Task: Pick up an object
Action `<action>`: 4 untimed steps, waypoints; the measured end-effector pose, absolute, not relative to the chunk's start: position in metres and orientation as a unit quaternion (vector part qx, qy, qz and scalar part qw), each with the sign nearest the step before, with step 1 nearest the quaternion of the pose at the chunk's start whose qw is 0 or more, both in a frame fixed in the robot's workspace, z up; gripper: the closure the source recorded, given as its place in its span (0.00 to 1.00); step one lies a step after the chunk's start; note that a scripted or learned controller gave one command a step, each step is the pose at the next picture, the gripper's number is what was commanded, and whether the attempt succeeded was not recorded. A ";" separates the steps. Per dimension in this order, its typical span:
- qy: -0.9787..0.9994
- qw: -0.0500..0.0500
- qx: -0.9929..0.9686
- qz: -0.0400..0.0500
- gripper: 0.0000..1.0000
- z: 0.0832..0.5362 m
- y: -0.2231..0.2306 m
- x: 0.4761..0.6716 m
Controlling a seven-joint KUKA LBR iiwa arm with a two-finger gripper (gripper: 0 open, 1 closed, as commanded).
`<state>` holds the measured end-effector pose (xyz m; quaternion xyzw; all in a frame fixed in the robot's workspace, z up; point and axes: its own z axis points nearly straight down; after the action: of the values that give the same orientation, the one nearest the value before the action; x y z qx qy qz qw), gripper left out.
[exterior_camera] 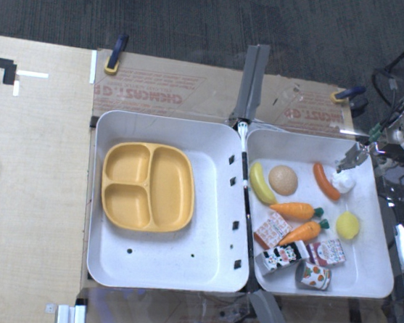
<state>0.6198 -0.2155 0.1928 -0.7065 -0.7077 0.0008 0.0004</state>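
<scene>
Gripper hung at the far right corner of the right bin, its thin fingers slanting down toward a small white object. I could not tell whether it was released or clenched, and nothing showed between the fingers, so to my eye it held nothing.

From the left, the left bin carried a yellow divided tray with three compartments and nothing else that I could see. A grey divider ran between the two bins at the far side.

In the right bin, a banana lay nearest the divider, with a tan round object just beside it. Two carrots lay below these, one near the middle and the other slanting toward the near side. A red and white carton sat next to them, and a black and white packet lay nearer still. A small can rested at the near edge, and a lemon sat on the right. A sausage lay at a slant, touching the white object, just under the gripper.

I judged the reach to be in hand, with the pick not yet made. The next move would call for a descent over one piece, likely the sausage or the white object, placed carefully because they touched each other.
</scene>
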 end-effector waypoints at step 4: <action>-0.756 -0.001 -0.654 0.000 1.00 0.213 -0.116 0.659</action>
<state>0.6593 -0.1161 0.2126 -0.6540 -0.7565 0.0004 -0.0009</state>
